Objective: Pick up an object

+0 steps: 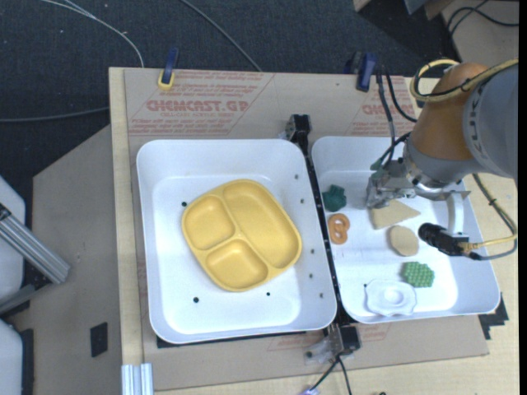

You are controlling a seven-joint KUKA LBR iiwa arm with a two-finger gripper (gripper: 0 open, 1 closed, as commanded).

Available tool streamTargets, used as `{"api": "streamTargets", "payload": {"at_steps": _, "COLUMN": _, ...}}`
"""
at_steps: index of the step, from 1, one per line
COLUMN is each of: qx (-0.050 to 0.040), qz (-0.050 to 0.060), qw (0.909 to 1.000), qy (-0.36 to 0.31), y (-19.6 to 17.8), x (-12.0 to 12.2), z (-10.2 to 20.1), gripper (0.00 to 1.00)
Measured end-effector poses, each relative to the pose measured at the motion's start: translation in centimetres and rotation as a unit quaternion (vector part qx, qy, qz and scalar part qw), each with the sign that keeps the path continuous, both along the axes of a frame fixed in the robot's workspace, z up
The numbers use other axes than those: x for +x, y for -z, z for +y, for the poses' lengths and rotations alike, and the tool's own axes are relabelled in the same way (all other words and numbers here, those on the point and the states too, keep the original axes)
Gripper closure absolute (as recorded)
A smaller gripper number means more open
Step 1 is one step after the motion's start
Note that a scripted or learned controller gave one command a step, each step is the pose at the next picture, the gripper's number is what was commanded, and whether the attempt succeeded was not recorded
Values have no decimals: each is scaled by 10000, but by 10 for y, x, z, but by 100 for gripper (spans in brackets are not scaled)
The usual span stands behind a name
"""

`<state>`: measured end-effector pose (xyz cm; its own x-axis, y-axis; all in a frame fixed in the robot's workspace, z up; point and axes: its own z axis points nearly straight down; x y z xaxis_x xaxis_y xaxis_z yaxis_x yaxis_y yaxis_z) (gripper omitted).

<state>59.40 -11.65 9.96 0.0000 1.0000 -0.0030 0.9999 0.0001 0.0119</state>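
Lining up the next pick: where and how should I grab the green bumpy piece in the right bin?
Grip the green bumpy piece across its narrower width, coming straight down. It looks to lie flat on the right bin floor, apart from the tan oval piece and the white piece, leaving room on both sides.

A yellow divided tray point(240, 234) lies in the left bin point(156, 220). In the right bin point(469, 295), right of centre, sit a dark green piece point(333, 197), an orange ring point(338, 227), a tan wedge point(397, 214), a beige lump point(403, 240), a green knobbly piece point(417, 274) and a white piece point(389, 296). The gripper point(384, 192) is low at the wedge's upper left, the arm point(461, 126) at upper right.
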Motion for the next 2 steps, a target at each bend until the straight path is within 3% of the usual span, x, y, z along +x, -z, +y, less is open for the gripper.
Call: {"api": "streamTargets", "payload": {"at_steps": 2, "qx": 9, "qz": 32, "qw": 10000, "qy": -8, "y": -108, "x": 6, "z": 9, "gripper": 100}}
